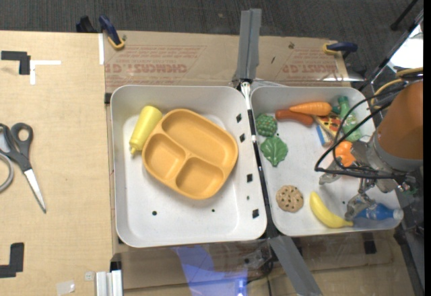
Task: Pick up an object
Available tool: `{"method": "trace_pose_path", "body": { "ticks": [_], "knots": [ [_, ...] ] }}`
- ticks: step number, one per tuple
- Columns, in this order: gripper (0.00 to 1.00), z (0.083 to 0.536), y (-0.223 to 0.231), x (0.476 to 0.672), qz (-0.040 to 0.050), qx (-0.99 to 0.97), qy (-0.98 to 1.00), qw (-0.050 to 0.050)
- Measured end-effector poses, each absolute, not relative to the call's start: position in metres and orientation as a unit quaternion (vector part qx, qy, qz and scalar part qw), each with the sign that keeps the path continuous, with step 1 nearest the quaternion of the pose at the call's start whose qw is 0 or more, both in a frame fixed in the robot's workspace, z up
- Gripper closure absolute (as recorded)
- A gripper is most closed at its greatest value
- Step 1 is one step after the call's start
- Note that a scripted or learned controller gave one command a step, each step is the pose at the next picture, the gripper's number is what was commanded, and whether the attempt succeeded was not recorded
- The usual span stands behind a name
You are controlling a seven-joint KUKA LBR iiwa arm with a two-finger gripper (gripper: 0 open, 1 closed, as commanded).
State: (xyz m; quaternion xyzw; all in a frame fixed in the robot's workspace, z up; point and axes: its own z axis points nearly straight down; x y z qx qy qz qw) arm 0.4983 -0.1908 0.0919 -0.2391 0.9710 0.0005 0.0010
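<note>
1. Over the lower right of the frame, my gripper (367,199) hangs low above the right bin (296,224), my orange-banded wrist bulking at the frame's right edge with black cables looping off it.
2. How wide it stands I cannot tell from this angle, and nothing is plainly seen in its grasp.
3. Just beside it, toward the bin's lower right corner, lies a blue object (378,212); whether I touch it cannot be made out.
4. Left of that, a yellow banana (326,211) curves along the bin's lower edge, with a brown cookie (290,198) near it.
5. Higher in the same bin sit two green vegetables (271,140) by the left wall, and an orange carrot (310,109) lies near the top edge.
6. A jumble of small toys (339,128) in orange and green crowds the upper right of that bin, partly behind my cables.
7. At centre frame, the left bin (182,224) holds a yellow divided plate (190,153), and a yellow bottle (144,128) rests against the plate's upper left rim.
8. Far left, grey-handled scissors (24,160) lie on the wooden bench (60,220).
</note>
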Motion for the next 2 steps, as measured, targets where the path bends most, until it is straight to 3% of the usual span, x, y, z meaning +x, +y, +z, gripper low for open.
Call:
{"method": "trace_pose_path", "body": {
  "ticks": [1,2],
  "knots": [
    [0.0,0.092,-0.16,0.537,0.0003,-0.237,0.971,0.002],
    [0.0,0.093,-0.124,0.596,0.0002,-0.192,0.981,0.003]
  ]
}}
